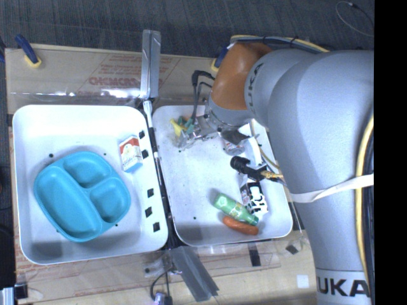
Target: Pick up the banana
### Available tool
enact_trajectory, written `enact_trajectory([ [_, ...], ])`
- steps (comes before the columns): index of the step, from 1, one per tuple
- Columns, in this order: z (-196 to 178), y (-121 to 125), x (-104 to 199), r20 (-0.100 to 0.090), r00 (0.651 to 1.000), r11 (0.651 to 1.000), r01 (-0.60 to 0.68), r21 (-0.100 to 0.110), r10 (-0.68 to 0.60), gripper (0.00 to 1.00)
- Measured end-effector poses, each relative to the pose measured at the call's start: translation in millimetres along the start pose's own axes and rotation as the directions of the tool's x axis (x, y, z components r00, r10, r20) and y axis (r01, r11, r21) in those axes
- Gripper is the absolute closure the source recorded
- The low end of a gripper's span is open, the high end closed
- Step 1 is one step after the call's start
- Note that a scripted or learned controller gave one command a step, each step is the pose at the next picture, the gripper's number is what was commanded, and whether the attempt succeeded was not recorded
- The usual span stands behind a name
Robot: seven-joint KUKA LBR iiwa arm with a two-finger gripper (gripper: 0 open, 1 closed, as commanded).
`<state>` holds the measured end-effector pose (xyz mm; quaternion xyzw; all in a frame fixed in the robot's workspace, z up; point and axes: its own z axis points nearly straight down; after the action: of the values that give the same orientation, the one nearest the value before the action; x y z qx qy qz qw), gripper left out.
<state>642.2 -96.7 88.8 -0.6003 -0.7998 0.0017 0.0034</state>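
The banana [177, 127] is a small yellow piece lying in the back left corner of the right bin [191, 227], with something green right beside it. My gripper [191, 129] is low over that same corner, directly at the banana's right side and touching or nearly touching it. The wrist and the grey arm with its orange band [234, 75] hide the back right part of this bin.
Along the right bin's front right lie a green bottle-shaped item [234, 208], an orange carrot-like item [240, 225] and a black-and-white item [255, 201]. The left bin [38, 122] holds a blue divided plate [81, 192] and a small red-and-white carton [130, 152].
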Motion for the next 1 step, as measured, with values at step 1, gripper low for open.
enact_trajectory([
  [1, 0.0, 0.0, 0.0, 0.0, 1.0, 1.0, 0.0, 0.0, 0.0, 0.0],
])
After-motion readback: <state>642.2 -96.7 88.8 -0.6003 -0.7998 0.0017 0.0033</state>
